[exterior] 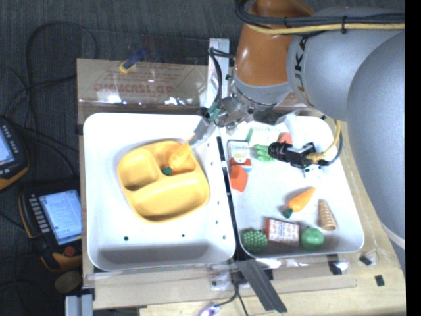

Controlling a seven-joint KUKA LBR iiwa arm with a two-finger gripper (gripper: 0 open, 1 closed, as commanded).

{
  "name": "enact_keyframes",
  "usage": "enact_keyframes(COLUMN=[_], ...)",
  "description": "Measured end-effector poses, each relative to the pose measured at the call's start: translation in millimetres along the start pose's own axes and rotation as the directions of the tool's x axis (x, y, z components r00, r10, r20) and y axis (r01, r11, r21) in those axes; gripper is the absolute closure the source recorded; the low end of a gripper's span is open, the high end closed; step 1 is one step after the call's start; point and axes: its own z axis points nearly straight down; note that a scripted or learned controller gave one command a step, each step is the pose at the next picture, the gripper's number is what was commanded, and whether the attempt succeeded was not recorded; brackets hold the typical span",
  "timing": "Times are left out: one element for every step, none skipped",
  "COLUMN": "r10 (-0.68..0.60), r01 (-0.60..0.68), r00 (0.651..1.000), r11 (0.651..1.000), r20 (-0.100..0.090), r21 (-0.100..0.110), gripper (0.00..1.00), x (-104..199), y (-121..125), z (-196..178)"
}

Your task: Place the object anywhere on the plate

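The small orange carrot (176,157) is lying on the yellow plate (164,196) in the left bin (105,236), near the plate's upper right corner, its green end pointing down and left. The tool (199,134) is being held just up and right of it. Whether it is pinching cannot be told.

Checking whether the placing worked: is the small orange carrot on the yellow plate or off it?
On it: the carrot lies inside the yellow plate's upper compartment, in the left bin.
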Motion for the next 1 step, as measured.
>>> enact_keyframes(r10=[0.002], r01=[-0.002], r00=[1.0], r11=[1.0], r20=[-0.001], r21=[0.001], gripper=[1.0], x=[-1.3], y=[-0.2], z=[-8.3])
